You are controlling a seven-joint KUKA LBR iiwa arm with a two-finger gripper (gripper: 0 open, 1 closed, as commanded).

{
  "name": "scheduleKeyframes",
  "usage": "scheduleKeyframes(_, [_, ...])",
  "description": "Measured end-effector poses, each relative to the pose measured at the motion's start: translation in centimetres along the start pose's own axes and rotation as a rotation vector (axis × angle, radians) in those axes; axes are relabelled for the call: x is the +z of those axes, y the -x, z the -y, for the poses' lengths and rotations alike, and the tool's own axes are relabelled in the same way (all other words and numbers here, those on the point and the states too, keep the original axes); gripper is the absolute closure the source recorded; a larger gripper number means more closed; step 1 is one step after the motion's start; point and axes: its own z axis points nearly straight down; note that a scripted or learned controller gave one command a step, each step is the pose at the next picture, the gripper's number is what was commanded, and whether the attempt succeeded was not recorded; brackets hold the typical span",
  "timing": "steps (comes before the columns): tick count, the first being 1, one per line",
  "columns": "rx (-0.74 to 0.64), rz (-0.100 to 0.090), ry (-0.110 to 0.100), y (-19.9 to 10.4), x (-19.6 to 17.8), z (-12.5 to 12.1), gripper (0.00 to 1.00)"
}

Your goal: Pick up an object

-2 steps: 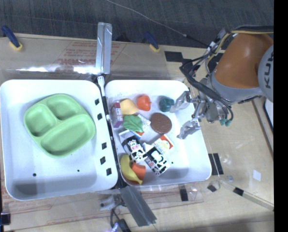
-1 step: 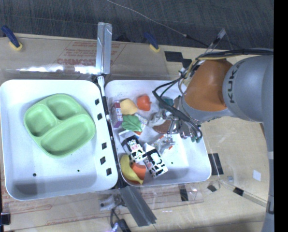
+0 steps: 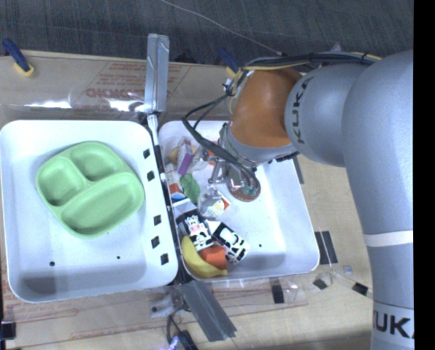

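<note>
Hand (image 3: 216, 188) low in right bin (image 3: 290, 217), grip unclear | clutter (image 3: 203, 232) hugs left wall | right half open

Robot lab: KUKA arm (image 3: 363, 115), bench bins (image 3: 13, 195).

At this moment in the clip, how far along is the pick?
Done: the arm has reached over the right bin and the gripper sits low among the pile along its left side. In hand: nothing visibly between the fingers; the banana and black-and-white toy lie loose. Left: grasping and lifting. The green divided plate sits in the left bin.
</note>
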Motion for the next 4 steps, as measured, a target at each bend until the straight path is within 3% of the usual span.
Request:
scheduleKeyframes(1, [-0.107,-0.005,0.006,-3.1,0.1,4.3,0.00])
scheduleKeyframes(2, [-0.037,-0.012,0.008,2.9,0.6,-0.2,0.00])
scheduleKeyframes(3, [-0.043,-0.010,0.006,3.1,-0.5,-0.2,1.00])
scheduleKeyframes(4, [0.145,-0.002,0.003,5.1,-19.4,-0.4,1.00])
